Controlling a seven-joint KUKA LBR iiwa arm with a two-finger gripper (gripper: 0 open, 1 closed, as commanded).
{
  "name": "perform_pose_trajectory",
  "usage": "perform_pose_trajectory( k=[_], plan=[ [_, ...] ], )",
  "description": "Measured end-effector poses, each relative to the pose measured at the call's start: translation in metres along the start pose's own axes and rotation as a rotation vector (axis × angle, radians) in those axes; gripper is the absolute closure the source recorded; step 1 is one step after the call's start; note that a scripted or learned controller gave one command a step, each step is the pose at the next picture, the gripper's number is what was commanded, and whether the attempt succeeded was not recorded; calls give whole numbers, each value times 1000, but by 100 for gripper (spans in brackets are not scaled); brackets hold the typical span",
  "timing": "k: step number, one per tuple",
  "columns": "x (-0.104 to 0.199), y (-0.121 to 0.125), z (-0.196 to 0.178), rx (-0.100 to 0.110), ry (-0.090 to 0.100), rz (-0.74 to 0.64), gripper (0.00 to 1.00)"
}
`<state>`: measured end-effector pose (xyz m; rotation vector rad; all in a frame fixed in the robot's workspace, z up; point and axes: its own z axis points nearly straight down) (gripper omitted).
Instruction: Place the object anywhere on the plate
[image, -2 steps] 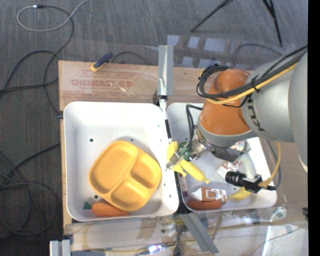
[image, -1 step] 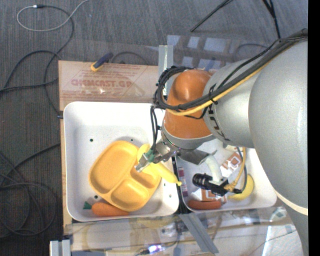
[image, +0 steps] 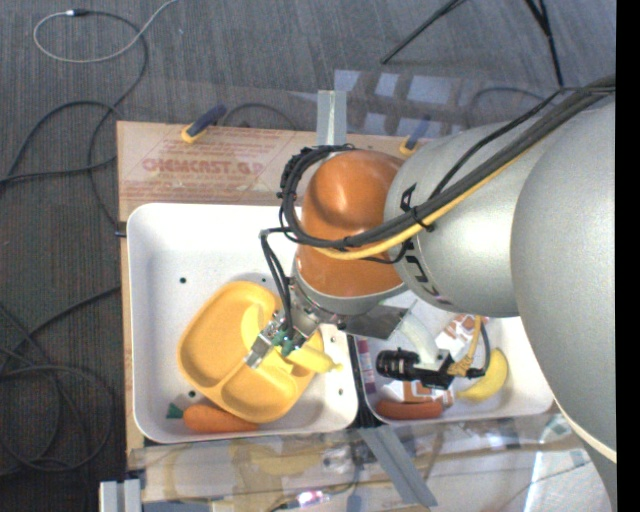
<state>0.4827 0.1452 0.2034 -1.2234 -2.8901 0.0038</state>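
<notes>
I see the claw (image: 272, 342) over the yellow plate (image: 232, 345), carrot (image: 215, 420) below-left of it; can't tell its grip state.

The scene was lit evenly and fairly brightly from above. Soft shadows were cast under the arm (image: 500, 210) across the middle of the frame, darkening the near wall of the left bin (image: 150, 300). Broad glare was seen on the arm's grey shell at the right and on its orange band (image: 345, 200). The dark floor (image: 60, 120) at upper left was rendered grainy, and fine detail was slightly soft throughout.
</notes>
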Motion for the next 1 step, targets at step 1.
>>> perform_pose_trajectory(
  k=[1],
  plan=[
    [0, 0, 0, 0, 0, 0, 0]
  ],
)
